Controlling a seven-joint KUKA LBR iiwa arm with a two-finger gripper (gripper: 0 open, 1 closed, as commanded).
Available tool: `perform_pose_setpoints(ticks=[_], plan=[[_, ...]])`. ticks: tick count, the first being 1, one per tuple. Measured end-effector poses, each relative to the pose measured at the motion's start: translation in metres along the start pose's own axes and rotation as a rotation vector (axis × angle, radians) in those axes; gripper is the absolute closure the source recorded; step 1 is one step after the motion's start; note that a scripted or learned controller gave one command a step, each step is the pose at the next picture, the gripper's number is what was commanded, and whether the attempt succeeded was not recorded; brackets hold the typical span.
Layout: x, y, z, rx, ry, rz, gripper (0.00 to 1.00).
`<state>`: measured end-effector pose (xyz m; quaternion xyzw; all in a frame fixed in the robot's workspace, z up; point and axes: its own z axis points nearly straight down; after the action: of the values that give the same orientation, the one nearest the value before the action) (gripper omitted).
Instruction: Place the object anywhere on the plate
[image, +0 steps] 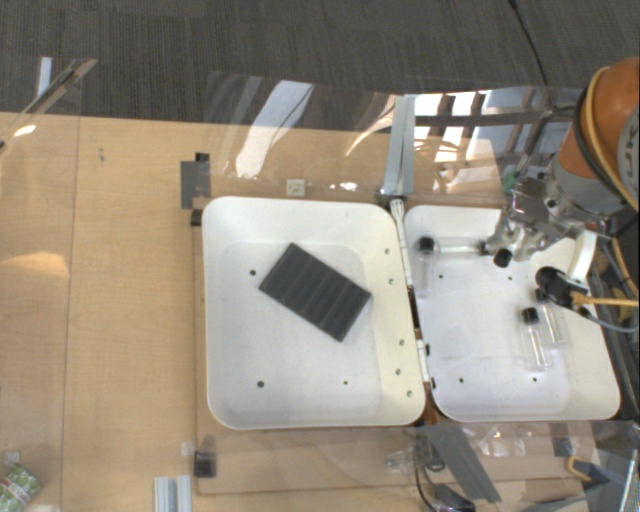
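Observation:
A dark grey ribbed plate (315, 291) lies flat and turned at an angle in the middle of the left bin (230, 390). In the right bin (480, 395), a small clear tube with a black cap (535, 338) lies near the right side. My gripper (503, 250) hangs over the far part of the right bin, up and to the left of the tube and apart from it. Nothing shows between its tips.
A second small black-capped clear piece (428, 244) lies at the far left corner of the right bin, close to the ridge between the bins (410, 300). Bare wooden bench (100, 300) stretches to the left of the bins.

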<state>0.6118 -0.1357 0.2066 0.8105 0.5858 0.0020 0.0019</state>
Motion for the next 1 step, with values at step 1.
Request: perform_pose_setpoints(ticks=[1], plan=[[0.0329, 0.0391, 0.087, 0.01, -0.003, -0.135, 1.0]])
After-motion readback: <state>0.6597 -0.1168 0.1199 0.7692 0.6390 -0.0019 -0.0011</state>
